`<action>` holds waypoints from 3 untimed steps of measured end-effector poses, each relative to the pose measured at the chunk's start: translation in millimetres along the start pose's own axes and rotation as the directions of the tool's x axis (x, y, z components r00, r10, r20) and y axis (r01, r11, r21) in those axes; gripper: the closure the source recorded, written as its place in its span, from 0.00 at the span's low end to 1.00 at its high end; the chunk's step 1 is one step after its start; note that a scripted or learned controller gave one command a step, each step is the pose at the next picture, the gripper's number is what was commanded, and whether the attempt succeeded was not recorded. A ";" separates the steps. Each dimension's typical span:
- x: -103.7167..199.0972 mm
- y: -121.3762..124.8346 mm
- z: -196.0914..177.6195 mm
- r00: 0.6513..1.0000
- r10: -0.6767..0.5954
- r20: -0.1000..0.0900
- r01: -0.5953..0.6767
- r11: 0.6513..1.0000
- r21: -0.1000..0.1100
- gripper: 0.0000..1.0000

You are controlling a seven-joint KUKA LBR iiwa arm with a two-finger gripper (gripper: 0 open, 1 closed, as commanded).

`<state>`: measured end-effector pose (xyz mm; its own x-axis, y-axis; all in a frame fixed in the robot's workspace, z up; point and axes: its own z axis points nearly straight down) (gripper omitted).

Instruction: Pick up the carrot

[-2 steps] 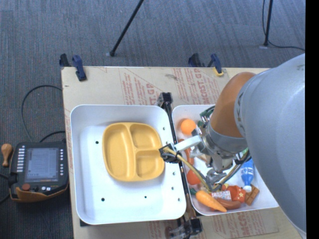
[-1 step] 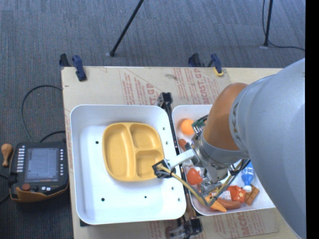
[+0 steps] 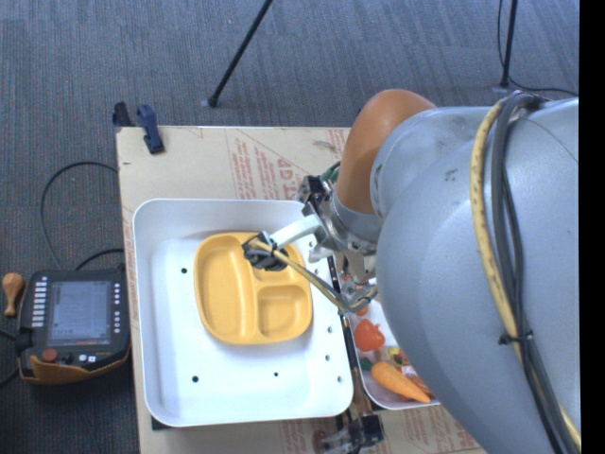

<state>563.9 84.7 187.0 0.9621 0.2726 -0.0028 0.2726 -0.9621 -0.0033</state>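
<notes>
Carrot: the orange tapered carrot [image 3: 400,383] lies in the right-hand shallow white bin [image 3: 371,392], near its front edge, largely overhung by the grey arm.
Gripper: the two-finger gripper [image 3: 354,293] hangs above the seam between the bins, well short of the carrot; whether it is open or closed cannot be told, and nothing shows in its hold.
Risk, wrong target: the red rounded vegetable [image 3: 369,335] sits between gripper and carrot, so a short reach could take it instead.
Risk, rim: a low approach may clip the bin wall.
Risk, stray descent: dropping straight down could land near the yellow divided plastic plate [image 3: 227,296] in the left-hand white bin [image 3: 156,253].
Surface: pale board bench [image 3: 217,159] with red print and a blue clamp [image 3: 148,129] at its corner.
Room: grey carpet [image 3: 76,64], a handheld control pendant [image 3: 76,324], and a dark tripod leg [image 3: 241,45].
</notes>
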 end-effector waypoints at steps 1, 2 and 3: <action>-61.0 5.7 0.2 1.000 0.028 0.001 -0.028 1.000 -0.001 0.00; -61.0 6.1 -9.1 1.000 0.029 0.004 -0.029 1.000 0.002 1.00; -55.6 -53.9 21.4 0.998 0.064 0.001 -0.064 0.998 0.000 1.00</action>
<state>495.6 121.5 166.0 0.9775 0.2109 -0.0043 0.2108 -0.9775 -0.0030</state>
